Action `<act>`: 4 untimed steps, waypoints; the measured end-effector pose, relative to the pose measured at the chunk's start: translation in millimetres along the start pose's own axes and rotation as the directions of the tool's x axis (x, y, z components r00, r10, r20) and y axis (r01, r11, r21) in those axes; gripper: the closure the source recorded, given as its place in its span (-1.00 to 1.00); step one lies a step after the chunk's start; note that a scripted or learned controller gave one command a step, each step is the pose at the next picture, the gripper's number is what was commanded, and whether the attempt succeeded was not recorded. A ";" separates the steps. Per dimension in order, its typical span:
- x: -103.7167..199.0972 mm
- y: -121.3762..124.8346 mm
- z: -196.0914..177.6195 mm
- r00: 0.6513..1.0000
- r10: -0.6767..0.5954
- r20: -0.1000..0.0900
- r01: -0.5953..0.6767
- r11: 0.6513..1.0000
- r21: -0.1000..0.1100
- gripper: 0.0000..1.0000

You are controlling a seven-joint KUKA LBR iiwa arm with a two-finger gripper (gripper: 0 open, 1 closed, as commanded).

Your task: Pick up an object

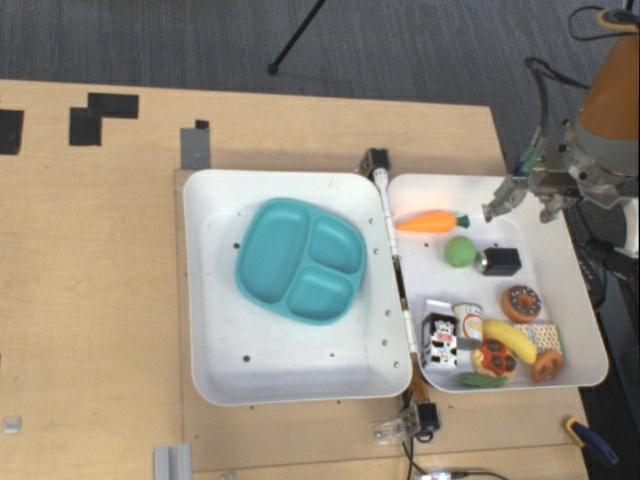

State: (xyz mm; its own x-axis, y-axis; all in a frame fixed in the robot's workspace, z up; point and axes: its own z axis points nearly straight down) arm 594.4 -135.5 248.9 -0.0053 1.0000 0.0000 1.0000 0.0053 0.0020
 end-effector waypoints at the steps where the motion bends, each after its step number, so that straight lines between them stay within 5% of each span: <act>1: -24.1 -49.2 161.6 1.000 0.003 0.002 -0.003 1.000 -0.005 -1.00; 2: -69.5 20.2 162.8 1.000 -0.001 0.000 0.001 1.000 -0.004 -1.00; 3: -69.6 22.4 150.1 1.000 -0.004 0.003 0.004 1.000 -0.010 1.00; 4: -16.1 68.2 75.0 1.000 -0.002 0.000 0.002 1.000 -0.005 1.00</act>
